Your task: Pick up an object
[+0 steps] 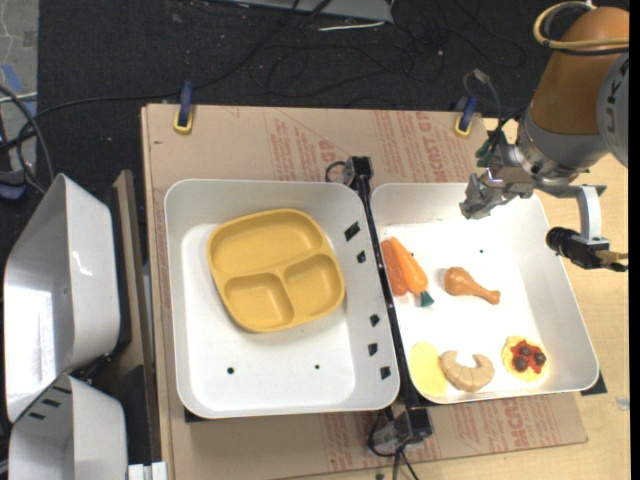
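- Two white bins sit side by side: the left bin [190,368] and the right bin [575,343], both lying to the left of and below the gripper [480,200].
- A yellow divided plate [275,268] lies in the left bin, well to the left of the gripper and lower in the view.
- An orange toy carrot [404,266] lies in the right bin, down and to the left of the gripper, apart from it.
- A toy chicken drumstick [470,285] lies almost straight below the gripper, near but not touching.
- A croissant-shaped toy [467,370] rests partly on a pale yellow slice [425,366] near the bin's front wall, far below the gripper.
- A small toy tart with red berries [525,357] lies below and a little right of the gripper.
- The gripper hangs over the bin's upper edge with nothing in it; open or closed, I cannot tell.
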Available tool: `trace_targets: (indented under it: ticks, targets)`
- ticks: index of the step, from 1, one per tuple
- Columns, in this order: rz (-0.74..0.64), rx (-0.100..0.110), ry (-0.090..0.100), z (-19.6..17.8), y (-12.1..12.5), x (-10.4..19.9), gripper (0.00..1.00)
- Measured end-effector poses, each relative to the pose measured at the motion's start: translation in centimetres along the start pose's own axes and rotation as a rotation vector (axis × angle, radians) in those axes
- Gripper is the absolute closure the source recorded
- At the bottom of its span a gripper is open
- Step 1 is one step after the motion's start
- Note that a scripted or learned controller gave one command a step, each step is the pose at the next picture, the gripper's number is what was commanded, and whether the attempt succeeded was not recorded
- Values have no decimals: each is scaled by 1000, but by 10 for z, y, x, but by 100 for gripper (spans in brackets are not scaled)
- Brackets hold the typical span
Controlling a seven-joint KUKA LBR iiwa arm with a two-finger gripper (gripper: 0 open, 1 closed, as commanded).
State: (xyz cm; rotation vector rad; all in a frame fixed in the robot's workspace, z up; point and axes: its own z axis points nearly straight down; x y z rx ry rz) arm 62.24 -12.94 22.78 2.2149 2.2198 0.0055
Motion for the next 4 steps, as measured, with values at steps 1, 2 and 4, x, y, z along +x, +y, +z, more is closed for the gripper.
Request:
trace_targets:
  ticks: [1, 2, 4]
  targets:
    - [-5, 9, 3, 8, -17, 53, 100]
    - [-6, 8, 3, -1, -31, 101, 100]
    - [-6, 10, 3, 13, -79, 198, 100]
